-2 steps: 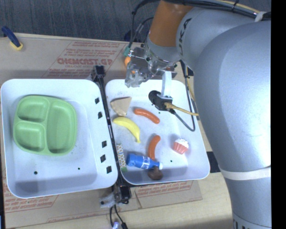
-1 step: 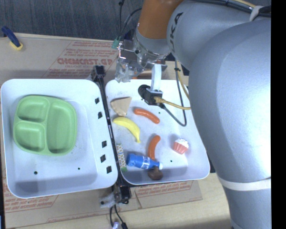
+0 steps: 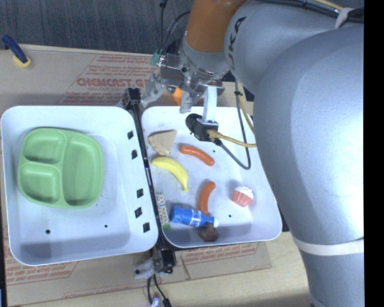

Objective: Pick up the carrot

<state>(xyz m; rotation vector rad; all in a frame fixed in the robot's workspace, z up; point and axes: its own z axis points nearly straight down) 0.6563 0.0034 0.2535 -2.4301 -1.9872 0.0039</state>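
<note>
Two fingers (image 3: 159,89) of my gripper (image 3: 176,89) stand either side of a small orange piece, the carrot (image 3: 176,95), and they are closed on it; most of the carrot is hidden by the fingers, so I cannot tell its full shape. The gripper hangs over the far rim of the right bin (image 3: 233,165), near that bin's far left corner. At 6 o'clock from the gripper, and nearest to it, a bread wedge (image 3: 161,141) lies on the bin floor against the left wall. At 5 o'clock from the gripper, just right of the wedge, lies a sausage (image 3: 197,154), tilted. A banana (image 3: 171,171) lies further out at 6 o'clock, just below the wedge. A second sausage (image 3: 207,196) stands nearly upright in the view at 5 o'clock from the banana, and a cupcake (image 3: 242,196) sits at 3 o'clock from that sausage, near the right wall. A blue bottle (image 3: 192,217) lies on its side along the near wall, at 6 o'clock from the banana. Well apart at 8 o'clock from the gripper, the left bin (image 3: 70,235) holds a green plate (image 3: 61,167) with compartments.
</note>
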